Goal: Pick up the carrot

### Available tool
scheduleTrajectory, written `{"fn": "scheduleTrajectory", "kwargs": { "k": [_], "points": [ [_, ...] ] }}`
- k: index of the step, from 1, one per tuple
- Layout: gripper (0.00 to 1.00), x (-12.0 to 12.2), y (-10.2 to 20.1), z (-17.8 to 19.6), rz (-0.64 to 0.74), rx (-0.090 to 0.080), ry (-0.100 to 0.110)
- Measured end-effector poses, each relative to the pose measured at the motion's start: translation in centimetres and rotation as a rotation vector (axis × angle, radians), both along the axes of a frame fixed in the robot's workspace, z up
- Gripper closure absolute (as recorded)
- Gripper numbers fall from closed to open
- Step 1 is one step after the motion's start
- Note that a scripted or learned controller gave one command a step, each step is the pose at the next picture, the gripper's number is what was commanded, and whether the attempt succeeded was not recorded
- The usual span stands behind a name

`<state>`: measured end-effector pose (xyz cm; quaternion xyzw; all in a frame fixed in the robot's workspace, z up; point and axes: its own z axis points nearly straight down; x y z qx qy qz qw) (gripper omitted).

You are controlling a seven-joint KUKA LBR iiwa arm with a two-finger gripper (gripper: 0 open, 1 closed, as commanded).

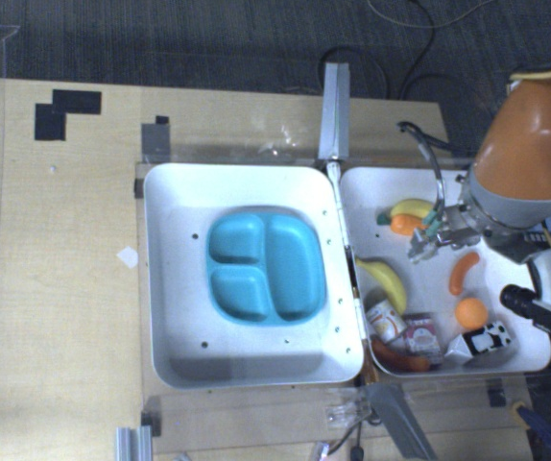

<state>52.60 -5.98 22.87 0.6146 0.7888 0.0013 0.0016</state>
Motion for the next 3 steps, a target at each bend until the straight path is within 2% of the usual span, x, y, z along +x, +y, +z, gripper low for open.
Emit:
{"fn": "scheduleTrajectory", "kwargs": {
  "k": [1, 2, 3],
  "points": [
    [1.0, -3.7, -3.5, -13.3, 0.105, -0.001, -0.001],
    [1.0, 4.3, 0.2, -4.4, 0.094, 0.0, -0.002],
    [1.0, -1.3, -2.6, -0.3, 0.308, -0.002, -0.001]
  ]
}}
